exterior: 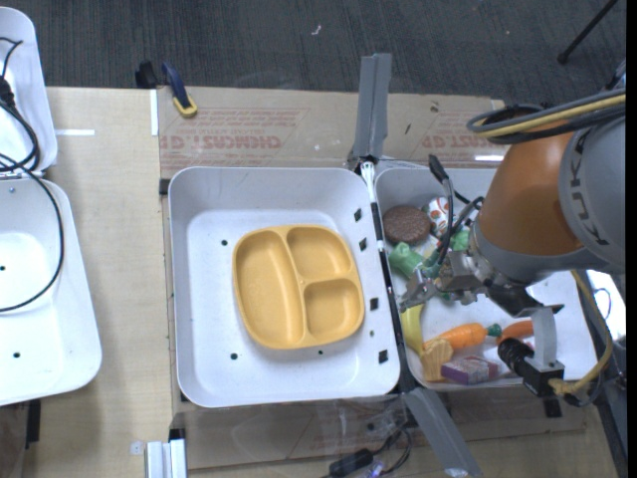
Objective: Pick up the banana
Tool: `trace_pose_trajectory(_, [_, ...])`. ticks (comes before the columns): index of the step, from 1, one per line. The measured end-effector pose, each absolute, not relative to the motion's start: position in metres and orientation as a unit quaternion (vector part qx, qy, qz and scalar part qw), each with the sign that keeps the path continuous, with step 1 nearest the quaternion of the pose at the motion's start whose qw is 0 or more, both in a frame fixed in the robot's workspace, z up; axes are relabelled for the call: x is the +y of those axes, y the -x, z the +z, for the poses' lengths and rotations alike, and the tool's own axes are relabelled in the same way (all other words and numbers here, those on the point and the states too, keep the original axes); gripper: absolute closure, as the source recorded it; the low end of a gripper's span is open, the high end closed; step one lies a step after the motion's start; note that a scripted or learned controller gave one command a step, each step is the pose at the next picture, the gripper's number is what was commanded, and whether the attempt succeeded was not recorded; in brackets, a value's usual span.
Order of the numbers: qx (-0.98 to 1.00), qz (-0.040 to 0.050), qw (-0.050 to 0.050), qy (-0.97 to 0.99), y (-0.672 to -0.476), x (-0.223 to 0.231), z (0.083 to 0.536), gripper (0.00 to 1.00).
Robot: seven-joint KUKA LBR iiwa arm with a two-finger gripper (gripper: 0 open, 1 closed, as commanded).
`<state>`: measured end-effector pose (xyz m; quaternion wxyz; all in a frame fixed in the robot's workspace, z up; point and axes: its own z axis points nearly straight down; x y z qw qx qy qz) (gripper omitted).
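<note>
The banana (411, 327) lies in the right bin (557, 352) against its left wall, long axis running front to back. The hand (426, 285) hovers just above its far end; whether it is wide or narrow I cannot tell.

1. Cardboard sheet (299, 122) along the bench's far edge, beyond the left bin (184, 267): red printed lettering, upside down in the camera view. Reads roughly as "CHEMCAS" or similar; exact letters uncertain.
2. More red print on the same cardboard beyond the right bin's (478, 179) far edge, also inverted; too faint to read.
3. Grey arm (597, 182), at the view's right edge: dark letters on the casing, partly cut off; looks like part of "KUKA".
4. Small purple box (468, 370) near the right bin's front edge: print too small to read.
</note>
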<state>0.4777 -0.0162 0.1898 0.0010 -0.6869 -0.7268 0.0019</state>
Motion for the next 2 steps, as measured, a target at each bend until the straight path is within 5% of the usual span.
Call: trace_pose_trajectory(2, [-0.723,0.0018,0.001,0.691,-0.4776,-0.0188,0.1898,0.00])
